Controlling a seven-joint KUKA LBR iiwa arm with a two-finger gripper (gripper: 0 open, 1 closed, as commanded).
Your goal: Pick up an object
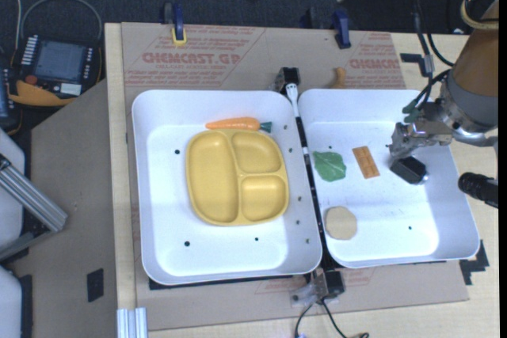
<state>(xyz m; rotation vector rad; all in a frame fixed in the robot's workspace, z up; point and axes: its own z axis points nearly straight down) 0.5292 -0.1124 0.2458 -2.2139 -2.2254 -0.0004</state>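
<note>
In the right bin lie a green leafy piece, a small orange-brown rectangular block and a round beige disc. My gripper hangs over the right part of this bin, to the right of the orange-brown block. A small dark shape sits directly beneath it, and I cannot make out whether it is a loose object or part of the gripper. In the left bin a yellow divided plate lies flat, with an orange carrot just behind it.
The arm's grey wrist and orange band reach in from the right above the right bin's far corner. Cables run behind the bins. A black clamp sits at the back where the bins meet. A black knob sticks out at the right.
</note>
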